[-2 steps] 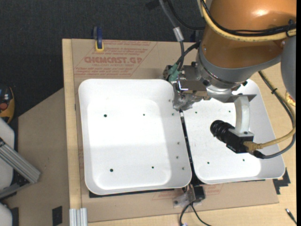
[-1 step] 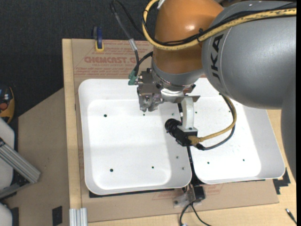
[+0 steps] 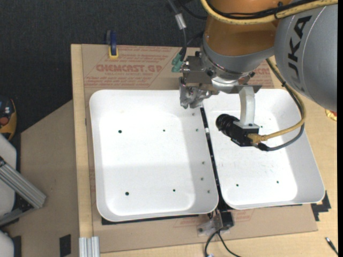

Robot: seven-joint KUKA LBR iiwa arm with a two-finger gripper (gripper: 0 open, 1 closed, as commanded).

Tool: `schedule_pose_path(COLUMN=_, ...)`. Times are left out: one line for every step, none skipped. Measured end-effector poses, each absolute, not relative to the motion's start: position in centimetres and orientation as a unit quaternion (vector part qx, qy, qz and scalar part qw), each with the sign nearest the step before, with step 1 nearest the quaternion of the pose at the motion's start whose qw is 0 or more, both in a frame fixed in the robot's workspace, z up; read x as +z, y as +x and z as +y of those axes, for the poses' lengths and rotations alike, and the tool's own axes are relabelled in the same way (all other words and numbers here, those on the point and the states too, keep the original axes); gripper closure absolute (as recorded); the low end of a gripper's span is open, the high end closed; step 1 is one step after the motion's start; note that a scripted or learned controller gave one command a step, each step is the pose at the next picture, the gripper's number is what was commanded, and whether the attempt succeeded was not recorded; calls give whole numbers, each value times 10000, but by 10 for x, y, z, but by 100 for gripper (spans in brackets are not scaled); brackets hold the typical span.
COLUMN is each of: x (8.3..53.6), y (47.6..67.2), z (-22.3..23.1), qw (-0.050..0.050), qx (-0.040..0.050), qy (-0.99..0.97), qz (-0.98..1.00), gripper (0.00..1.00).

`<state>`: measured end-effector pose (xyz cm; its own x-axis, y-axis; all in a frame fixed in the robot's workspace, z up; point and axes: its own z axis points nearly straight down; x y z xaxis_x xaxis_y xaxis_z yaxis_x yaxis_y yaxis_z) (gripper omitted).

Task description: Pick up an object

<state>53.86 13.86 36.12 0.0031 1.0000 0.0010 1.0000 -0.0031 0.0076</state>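
Gripper [image 3: 188,98] at 12 o'clock over the seam between the 2 bins [image 3: 144,208]; its state you cannot tell. Descending here risks striking the rims.

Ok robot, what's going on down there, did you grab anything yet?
Gripper low over the seam between the left bin and right bin, at their far edge. Nothing seen in its grasp. No object to pick in sight.

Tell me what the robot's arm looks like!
The arm is big, round and grey, with black KUKA letters and a shiny orange band. Black cables run along it. Its end effector is small grey metal, with a black camera-like part and yellowish hose beside it.
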Motion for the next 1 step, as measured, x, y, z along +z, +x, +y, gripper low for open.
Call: schedule_pose_path(x=254, y=557, z=197, qw=-37, qx=-50, qy=7057, qz=7085, gripper=100)
